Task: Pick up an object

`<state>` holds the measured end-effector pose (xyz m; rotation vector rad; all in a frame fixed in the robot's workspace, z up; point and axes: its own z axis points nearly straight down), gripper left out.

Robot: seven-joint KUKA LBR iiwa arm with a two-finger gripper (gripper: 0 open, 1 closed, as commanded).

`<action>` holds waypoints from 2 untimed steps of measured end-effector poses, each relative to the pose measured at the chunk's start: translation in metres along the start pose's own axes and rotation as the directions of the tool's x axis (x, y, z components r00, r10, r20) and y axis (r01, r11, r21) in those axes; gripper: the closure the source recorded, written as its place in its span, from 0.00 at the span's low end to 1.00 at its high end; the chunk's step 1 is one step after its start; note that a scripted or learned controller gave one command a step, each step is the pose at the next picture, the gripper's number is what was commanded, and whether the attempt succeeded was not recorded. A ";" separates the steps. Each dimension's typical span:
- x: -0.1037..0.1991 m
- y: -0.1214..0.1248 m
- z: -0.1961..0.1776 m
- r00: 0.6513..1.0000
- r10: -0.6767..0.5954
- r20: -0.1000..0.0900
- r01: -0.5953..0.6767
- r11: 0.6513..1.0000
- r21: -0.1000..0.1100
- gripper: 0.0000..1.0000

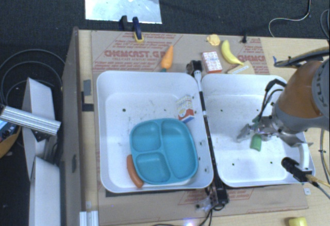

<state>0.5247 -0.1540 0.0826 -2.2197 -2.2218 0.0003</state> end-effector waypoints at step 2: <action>0.094 0.041 -0.108 1.000 -0.014 -0.001 0.014 1.000 -0.013 1.00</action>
